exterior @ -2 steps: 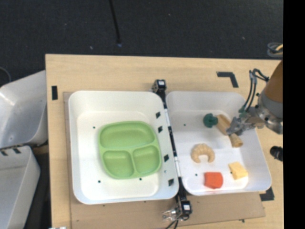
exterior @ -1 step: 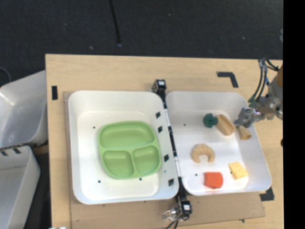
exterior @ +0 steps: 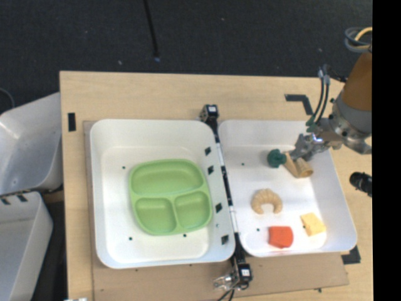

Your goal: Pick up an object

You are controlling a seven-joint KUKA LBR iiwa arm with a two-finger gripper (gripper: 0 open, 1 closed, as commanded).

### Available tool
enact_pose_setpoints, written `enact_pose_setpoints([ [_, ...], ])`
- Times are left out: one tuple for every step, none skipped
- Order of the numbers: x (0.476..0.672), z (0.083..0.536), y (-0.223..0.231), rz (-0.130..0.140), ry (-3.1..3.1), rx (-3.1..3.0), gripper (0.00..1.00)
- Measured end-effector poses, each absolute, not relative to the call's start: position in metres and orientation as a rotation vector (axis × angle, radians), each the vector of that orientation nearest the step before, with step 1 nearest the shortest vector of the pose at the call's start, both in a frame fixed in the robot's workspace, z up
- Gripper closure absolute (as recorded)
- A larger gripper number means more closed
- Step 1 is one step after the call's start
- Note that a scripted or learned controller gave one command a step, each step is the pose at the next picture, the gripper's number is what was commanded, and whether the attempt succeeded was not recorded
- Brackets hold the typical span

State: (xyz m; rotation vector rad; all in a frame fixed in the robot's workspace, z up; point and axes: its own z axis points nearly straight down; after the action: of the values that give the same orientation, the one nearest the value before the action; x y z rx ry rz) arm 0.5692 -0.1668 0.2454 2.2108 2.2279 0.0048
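Gripper (exterior: pixel 303 153) low over tan block (exterior: pixel 299 167) (jaw gap unclear)

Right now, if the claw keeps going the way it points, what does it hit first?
Probably the tan block, just beyond the claw; the green knob sits beside it. Height above them is unclear from this slanted view.

Wooden bench (exterior: pixel 156 96) bears two white bins (exterior: pixel 103 187) side by side.

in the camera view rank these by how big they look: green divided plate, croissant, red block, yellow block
1. green divided plate, by far the largest
2. croissant
3. red block, close to the croissant, so that order is unsure
4. yellow block, a little smaller than the red block
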Motion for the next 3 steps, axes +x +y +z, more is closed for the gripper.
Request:
enact_pose_setpoints([
  [0.573,0.238,-0.112,0.000,2.228,2.215,1.00],
  [0.589,0.243,-0.070,0.003,2.227,2.213,1.00],
  [0.595,0.247,-0.010,0.003,2.229,2.213,1.00],
])
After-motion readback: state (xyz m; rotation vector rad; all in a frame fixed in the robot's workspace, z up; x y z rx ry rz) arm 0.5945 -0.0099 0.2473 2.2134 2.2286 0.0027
